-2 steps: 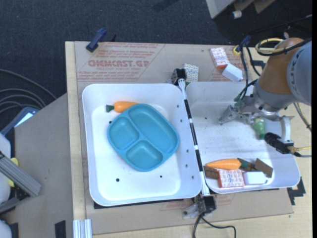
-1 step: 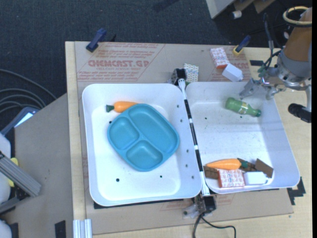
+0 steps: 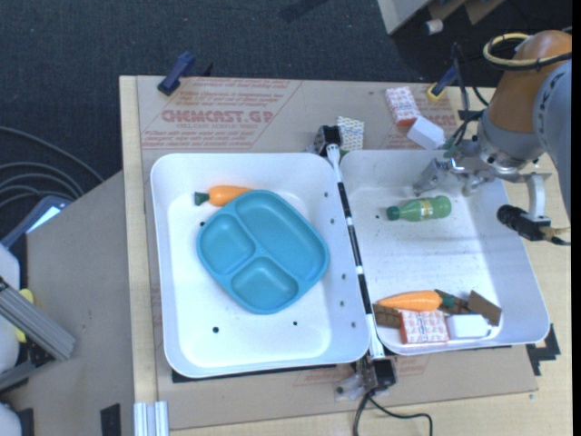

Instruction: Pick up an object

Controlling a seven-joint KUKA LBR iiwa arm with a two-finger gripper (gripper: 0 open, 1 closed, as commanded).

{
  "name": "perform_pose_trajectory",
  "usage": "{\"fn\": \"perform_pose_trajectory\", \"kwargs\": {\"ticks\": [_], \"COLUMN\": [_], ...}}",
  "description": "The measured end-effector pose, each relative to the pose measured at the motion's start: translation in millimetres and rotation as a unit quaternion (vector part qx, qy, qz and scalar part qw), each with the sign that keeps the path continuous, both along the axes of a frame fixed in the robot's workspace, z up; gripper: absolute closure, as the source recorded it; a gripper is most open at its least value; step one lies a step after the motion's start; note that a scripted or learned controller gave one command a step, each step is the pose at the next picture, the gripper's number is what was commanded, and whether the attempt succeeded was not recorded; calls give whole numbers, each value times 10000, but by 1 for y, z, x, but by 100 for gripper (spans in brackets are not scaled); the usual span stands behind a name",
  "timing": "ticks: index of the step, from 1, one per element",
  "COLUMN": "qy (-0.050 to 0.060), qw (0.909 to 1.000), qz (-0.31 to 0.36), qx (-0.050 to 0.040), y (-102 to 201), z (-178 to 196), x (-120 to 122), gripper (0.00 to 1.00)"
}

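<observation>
Two bins: shallow white trays side by side on the table (image 3: 136, 243), the left bin (image 3: 172, 316) and the right bin (image 3: 508, 271), touching along a dark middle seam.
Left bin contents: a blue divided plate (image 3: 261, 251) lies near the centre, turned at a slant; an orange toy carrot (image 3: 223, 194) with a green tip lies just beyond the plate's far left edge, touching or nearly touching it.
Right bin, far half: a green bottle (image 3: 419, 210) lies on its side, cap end toward the middle seam, apart from everything else in the bin.
Right bin, near edge: a second orange carrot (image 3: 410, 302), a red and white box (image 3: 423, 327), a white block (image 3: 469, 326) and a brown bar (image 3: 478, 305) are crowded together against the near wall.
Arm: grey with an orange band, reaching in from the right over the far right corner of the right bin.
Jaws (image 3: 451, 173): they hang just beyond and to the right of the green bottle, with nothing seen between them; the fingers are small and blurred here, so how far open they stand cannot be told.
Table, far side: a small white and red box (image 3: 400, 104) and a white block (image 3: 425, 133) lie outside the bins, near the arm.
</observation>
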State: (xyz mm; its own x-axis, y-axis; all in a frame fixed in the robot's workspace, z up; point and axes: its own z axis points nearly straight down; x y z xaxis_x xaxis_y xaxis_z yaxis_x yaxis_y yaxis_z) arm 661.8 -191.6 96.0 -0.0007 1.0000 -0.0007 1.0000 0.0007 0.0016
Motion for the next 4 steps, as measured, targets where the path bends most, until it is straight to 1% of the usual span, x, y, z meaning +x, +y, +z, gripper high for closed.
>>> {"fn": "perform_pose_trajectory", "kwargs": {"ticks": [1, 2, 3, 4], "qy": [18, 21, -97, 0], "qw": [10000, 10000, 9999, 10000], "qz": [2, -1, 8, -8], "qx": [12, 10, -26, -5], "y": [52, 70, 80, 66], "z": [8, 36, 10, -11], "x": [-26, -51, -10, -47], "gripper": [0, 0, 0, 0]}}
